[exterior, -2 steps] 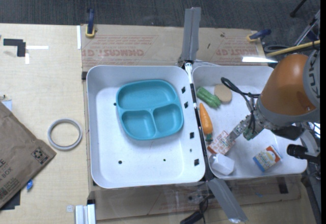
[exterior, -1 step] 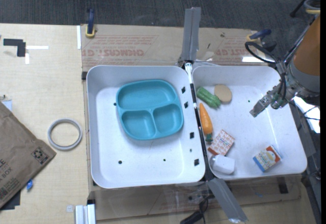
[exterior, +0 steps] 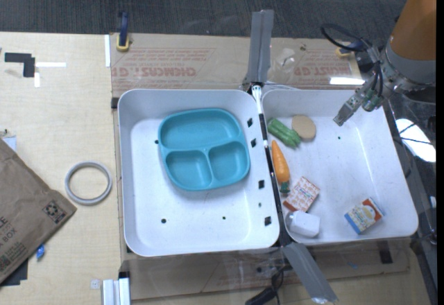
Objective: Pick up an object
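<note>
Approach step: gripper [exterior: 345, 116] hovers over the right bin's [exterior: 388, 158] far corner, holding nothing; whether its jaws are apart cannot be told. Nearest targets, biscuit [exterior: 303, 127] and green vegetable [exterior: 284, 132], require descent leftward.

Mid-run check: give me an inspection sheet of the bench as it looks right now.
Surface: two white bins; left bin, right bin.
Job's things: right bin holds green vegetable, tan disc, carrot, red-patterned packet, white object, small carton.
Clutter: blue divided tray in the left bin; tape ring and cardboard box on the bench at left.
Grippers: gripper over the right bin's upper right corner, holding nothing.
Cables: black loop behind the right bin.
Surroundings: dark floor.
</note>
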`<control>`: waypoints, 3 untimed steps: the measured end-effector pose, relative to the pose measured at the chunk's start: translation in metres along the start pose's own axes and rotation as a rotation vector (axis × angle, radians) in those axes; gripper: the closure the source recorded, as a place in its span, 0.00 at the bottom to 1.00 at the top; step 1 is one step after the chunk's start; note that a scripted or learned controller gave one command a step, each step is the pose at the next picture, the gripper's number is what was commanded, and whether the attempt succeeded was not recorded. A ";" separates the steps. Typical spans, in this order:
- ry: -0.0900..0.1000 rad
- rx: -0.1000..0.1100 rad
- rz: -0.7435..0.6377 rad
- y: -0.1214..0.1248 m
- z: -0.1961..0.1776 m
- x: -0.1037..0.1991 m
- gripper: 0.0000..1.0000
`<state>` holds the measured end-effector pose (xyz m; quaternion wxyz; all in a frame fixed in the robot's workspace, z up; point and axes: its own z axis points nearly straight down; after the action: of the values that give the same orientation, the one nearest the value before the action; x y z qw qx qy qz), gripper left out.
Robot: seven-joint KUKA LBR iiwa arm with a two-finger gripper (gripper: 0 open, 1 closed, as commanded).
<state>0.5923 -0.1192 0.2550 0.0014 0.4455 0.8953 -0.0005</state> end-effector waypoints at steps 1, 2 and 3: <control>0.001 0.000 0.088 0.095 0.016 0.061 1.00; -0.001 -0.001 0.007 0.071 -0.050 0.038 1.00; 0.003 0.003 0.201 0.055 0.021 0.081 1.00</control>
<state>0.5875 -0.0214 0.2338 -0.0005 0.5333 0.8459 -0.0011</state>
